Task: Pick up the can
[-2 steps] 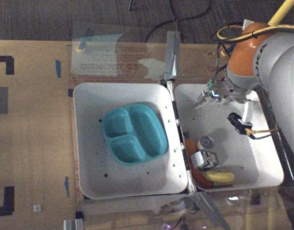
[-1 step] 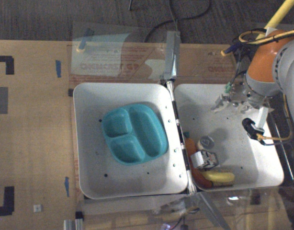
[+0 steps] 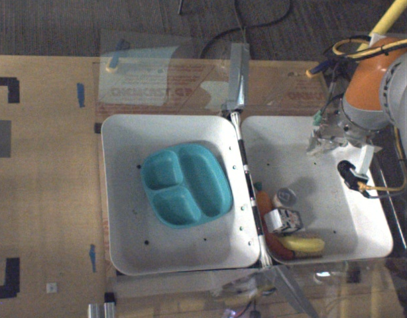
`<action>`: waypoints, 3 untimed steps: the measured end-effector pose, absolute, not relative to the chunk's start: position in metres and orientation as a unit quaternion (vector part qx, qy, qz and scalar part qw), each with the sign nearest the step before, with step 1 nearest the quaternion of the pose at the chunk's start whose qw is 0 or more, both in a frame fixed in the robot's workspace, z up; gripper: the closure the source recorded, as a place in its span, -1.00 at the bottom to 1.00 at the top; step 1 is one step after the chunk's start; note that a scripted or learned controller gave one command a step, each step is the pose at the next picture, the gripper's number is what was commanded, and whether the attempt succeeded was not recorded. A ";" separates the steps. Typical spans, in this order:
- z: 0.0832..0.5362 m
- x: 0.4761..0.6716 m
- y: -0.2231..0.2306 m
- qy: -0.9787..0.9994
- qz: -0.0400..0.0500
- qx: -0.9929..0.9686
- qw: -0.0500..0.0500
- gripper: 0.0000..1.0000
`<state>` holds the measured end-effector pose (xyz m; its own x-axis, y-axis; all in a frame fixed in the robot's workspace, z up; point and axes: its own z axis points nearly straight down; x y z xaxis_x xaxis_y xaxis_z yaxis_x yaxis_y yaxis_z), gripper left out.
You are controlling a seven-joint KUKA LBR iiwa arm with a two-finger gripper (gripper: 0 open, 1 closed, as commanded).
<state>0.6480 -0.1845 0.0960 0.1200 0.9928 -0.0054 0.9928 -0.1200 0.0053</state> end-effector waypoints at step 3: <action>0.239 0.659 -0.103 0.409 -0.002 0.912 0.000 1.00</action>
<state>0.6595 -0.1027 0.2395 0.6651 0.7468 -0.0034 0.7468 -0.6651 -0.0024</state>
